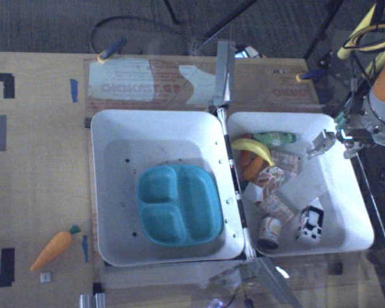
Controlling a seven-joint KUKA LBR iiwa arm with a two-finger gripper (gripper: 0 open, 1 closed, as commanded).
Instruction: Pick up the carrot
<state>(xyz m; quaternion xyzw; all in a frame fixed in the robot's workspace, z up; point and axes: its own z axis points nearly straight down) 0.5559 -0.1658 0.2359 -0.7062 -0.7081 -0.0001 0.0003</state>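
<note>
An orange carrot [51, 250] with a green top lies on the wooden bench, outside the bins and left of the left bin's [115, 124] front corner. My gripper [335, 145] hovers over the right bin's [337, 197] far right corner, far from that carrot. Its fingers stand apart, open, with nothing between them. A second orange item [251, 166] lies in the right bin, partly under a banana [251, 149]; I cannot tell what it is.
A blue divided plate [178, 204] sits in the left bin. The right bin's left half holds a green bottle [274, 137], a brown patterned carton [269, 178], a can [268, 231] and a black-and-white item [310, 224]. Blue tape marks lie near the carrot.
</note>
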